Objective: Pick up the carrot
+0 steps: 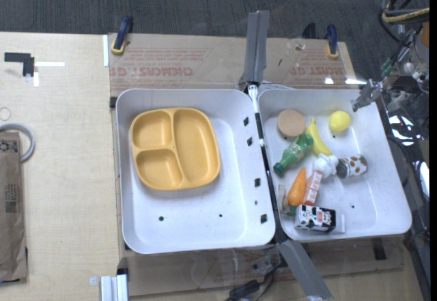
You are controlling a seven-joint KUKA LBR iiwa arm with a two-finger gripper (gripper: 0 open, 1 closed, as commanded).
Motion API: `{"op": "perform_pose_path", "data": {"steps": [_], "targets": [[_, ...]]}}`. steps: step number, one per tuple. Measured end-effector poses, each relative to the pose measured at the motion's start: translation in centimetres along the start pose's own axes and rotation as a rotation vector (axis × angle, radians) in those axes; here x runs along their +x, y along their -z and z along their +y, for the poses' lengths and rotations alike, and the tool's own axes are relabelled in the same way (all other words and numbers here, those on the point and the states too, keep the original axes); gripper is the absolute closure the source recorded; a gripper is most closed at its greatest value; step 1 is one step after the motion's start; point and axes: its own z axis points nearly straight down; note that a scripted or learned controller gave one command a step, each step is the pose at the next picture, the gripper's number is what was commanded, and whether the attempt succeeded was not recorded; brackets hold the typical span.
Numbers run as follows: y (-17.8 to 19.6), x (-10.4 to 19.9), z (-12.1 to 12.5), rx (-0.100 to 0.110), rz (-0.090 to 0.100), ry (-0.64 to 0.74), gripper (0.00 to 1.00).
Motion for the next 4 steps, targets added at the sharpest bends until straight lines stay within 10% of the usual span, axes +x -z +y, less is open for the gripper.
{"op": "perform_pose_path", "data": {"steps": [1, 2, 3, 4], "targets": [[-8.1, 9.2, -2.0, 0.001, 0.000, 0.056, 0.00], [-2.4, 16.8, -8.4, 0.001, 0.000, 0.045, 0.00], [-11.5, 13.3, -10.2, -0.002, 0.000, -0.002, 0.00], [-10.7, 13.2, -10.2, 0.000, -0.001, -0.006, 1.00]]}}
